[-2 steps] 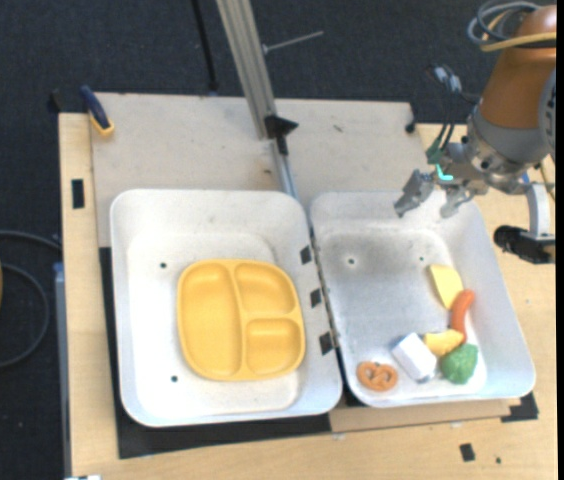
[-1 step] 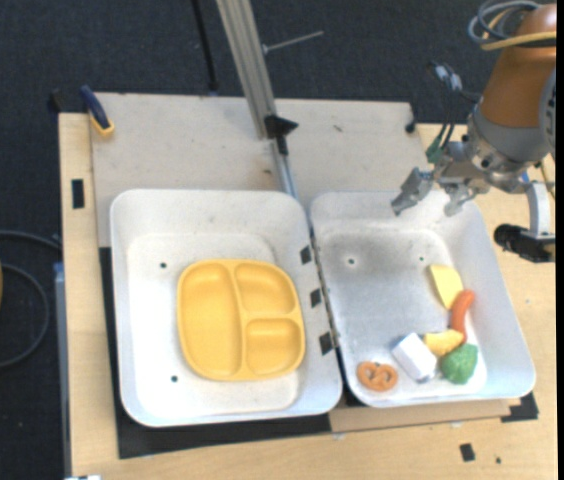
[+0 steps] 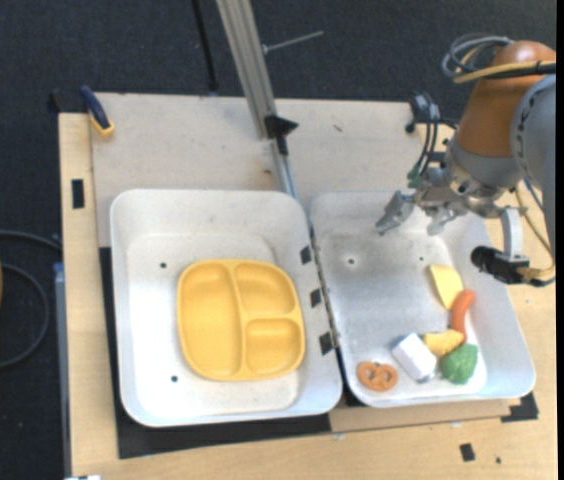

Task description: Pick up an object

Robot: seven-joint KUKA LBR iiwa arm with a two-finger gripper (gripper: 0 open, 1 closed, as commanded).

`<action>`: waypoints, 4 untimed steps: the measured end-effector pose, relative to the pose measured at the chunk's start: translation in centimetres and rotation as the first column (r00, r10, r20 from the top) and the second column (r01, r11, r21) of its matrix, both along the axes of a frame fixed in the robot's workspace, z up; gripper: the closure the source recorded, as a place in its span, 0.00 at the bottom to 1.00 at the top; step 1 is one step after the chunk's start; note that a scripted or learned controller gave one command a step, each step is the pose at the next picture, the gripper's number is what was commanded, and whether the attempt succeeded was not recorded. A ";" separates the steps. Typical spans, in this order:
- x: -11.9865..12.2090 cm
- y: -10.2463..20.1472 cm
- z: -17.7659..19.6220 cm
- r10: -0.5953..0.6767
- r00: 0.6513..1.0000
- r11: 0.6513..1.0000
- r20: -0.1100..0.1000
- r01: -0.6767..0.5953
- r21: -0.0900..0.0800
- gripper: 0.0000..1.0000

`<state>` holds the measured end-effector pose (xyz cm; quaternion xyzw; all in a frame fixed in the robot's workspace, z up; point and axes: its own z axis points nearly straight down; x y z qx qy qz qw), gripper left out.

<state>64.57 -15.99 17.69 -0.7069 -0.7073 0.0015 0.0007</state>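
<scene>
We saw the gripper [image 3: 414,213] over the far part of the right bin [image 3: 382,288], its fingers spread and holding nothing. A yellow divided plate [image 3: 240,318] lay in the left bin [image 3: 142,258]. Toy foods clustered near-right: pretzel [image 3: 376,375], white block [image 3: 414,356], green piece [image 3: 460,362], carrot [image 3: 461,310].

Small toy foods cluster in the right bin's [image 3: 362,228] near right corner: a yellow wedge [image 3: 446,285] lies farthest back; an orange carrot [image 3: 461,309] just beside it; a white block [image 3: 414,355], a green piece [image 3: 460,363] and a brown pretzel [image 3: 376,375] along the front.
</scene>
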 end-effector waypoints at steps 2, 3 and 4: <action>0.8 0.1 -7.7 0.003 1.000 1.000 0.003 -0.003 -0.001 0.00; 0.9 0.0 -6.3 0.004 1.000 1.000 0.008 -0.004 -0.003 1.00; 1.7 0.6 -0.6 0.003 1.000 1.000 0.009 -0.003 -0.001 1.00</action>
